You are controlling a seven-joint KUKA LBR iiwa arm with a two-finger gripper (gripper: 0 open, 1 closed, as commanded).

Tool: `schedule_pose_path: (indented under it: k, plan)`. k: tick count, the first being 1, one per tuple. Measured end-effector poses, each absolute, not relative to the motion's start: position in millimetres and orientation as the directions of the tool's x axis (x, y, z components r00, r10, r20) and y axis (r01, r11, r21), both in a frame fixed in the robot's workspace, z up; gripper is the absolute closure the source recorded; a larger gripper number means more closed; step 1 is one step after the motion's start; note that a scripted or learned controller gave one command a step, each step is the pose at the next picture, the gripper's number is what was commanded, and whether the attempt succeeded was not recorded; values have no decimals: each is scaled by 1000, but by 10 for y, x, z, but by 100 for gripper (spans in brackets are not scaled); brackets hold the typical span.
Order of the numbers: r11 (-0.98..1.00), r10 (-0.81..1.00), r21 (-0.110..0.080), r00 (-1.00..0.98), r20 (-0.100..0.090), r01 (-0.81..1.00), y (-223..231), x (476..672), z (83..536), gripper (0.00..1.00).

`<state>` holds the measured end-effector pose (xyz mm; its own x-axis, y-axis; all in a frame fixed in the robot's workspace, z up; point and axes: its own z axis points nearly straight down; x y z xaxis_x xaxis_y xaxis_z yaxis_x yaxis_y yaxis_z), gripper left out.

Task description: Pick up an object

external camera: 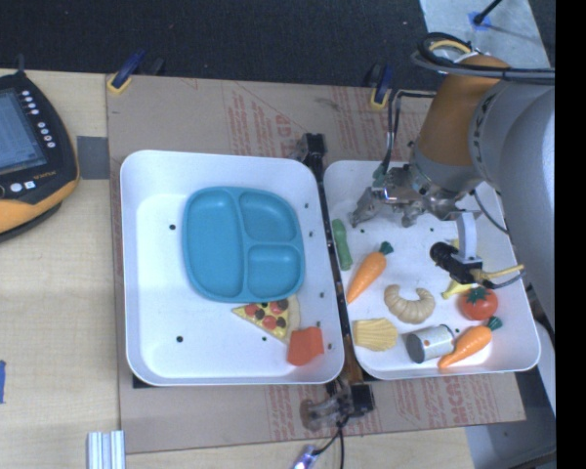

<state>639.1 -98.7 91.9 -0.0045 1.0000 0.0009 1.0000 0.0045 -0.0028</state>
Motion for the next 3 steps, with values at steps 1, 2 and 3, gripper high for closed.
schedule_pose_path:
  k: [1, 2, 3]
  plan:
    - [3, 1000, -1, -3, 1, 1000, -921, 6504, 921, 0]
    - [5, 1000, -1, -5, 1, 1000, -944, 6565, 922, 0]
    - [4, 1000, -2, -4, 1, 1000, -923, 6563, 921, 0]
